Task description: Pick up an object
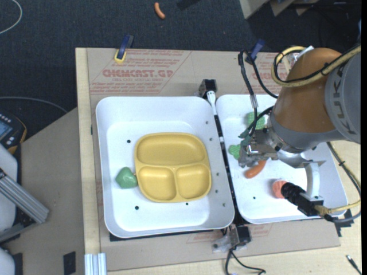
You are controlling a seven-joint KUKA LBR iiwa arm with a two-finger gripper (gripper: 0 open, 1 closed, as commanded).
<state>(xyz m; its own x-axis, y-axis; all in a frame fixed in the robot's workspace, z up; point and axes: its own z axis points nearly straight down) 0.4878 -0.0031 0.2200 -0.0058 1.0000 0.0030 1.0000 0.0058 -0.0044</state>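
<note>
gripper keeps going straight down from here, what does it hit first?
Probably the orange piece in the right bin, just beneath the gripper. A green piece lies close beside it; depth is unclear from above.

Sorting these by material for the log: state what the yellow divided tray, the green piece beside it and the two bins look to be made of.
Yellow divided tray: likely moulded plastic, smooth with a soft sheen, rounded compartment walls.
Green piece: probably plastic or rubber toy food, matte and lumpy; too small to be sure.
Left bin and right bin: apparently thin formed white plastic, glossy, with rounded corners and curled rims.
</note>
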